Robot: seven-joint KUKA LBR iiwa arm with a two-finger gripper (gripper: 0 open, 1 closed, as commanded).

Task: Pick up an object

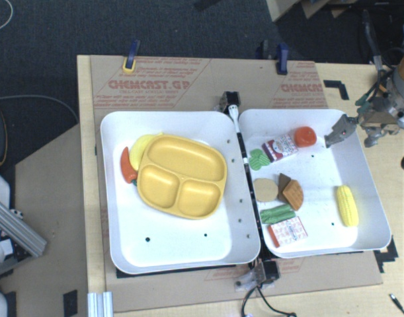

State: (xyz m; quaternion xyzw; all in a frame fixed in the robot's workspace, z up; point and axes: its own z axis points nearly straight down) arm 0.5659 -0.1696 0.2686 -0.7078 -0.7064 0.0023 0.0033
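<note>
The right bin point(368, 177) holds several small objects: a red ball point(305, 136), a red and white packet point(280, 148), a green piece point(259, 158), a tan disc point(264, 190), a brown wedge point(292, 193), a green pickle point(276, 213), a red printed card point(287, 231) and a yellow corn cob point(347, 205). My gripper point(338, 131) hangs over that bin's far right corner, just right of the red ball and apart from it. Nothing shows in its grasp.
The left bin point(122, 236) holds a yellow divided plate point(182, 176), with a red pepper point(127, 166) and a yellow piece point(141, 147) tucked at its left edge. A black divider point(241, 157) runs between the bins. Clamps point(130, 59) stand at the board's far edge.
</note>
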